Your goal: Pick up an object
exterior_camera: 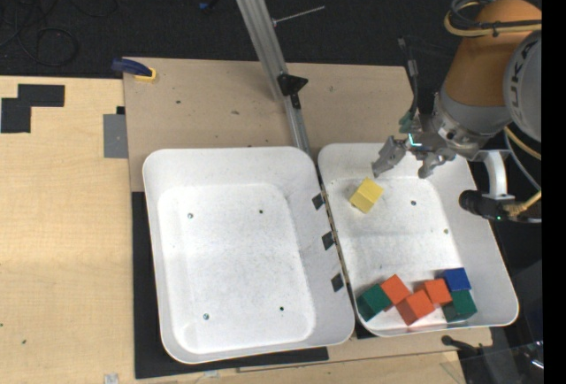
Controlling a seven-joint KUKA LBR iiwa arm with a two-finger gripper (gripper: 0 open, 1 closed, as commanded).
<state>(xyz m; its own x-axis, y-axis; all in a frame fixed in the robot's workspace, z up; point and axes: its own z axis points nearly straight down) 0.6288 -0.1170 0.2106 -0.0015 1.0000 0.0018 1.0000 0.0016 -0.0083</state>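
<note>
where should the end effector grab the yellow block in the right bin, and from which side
Probably from straight above, closing on two opposite flat sides of the yellow block. It lies alone on the right bin floor, turned at an angle to the bin walls, so the fingers would need rotating to match its faces. Space shows all around it; the end effector hangs open just up and right of it.
</note>
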